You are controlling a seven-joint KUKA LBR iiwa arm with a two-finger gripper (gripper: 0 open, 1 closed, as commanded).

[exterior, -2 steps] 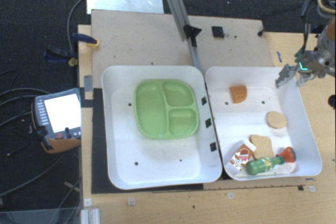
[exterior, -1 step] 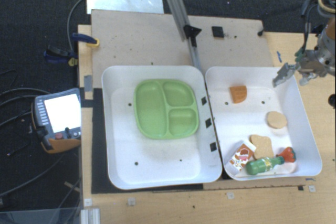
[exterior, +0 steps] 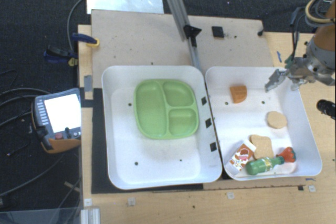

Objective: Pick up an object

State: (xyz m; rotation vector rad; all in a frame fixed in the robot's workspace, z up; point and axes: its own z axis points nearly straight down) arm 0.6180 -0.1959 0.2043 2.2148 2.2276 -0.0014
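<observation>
Jaws: gripper [exterior: 283, 80] spread apart, nothing between them.
Nearest target: orange block [exterior: 238, 94] just left; centre over it, descend straight.

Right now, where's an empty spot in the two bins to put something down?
Left bin: bare floor below the green plate. Right bin: open middle between the orange block and the round cookie. Its bottom corner is crowded: toast, green bottle, packet.
</observation>
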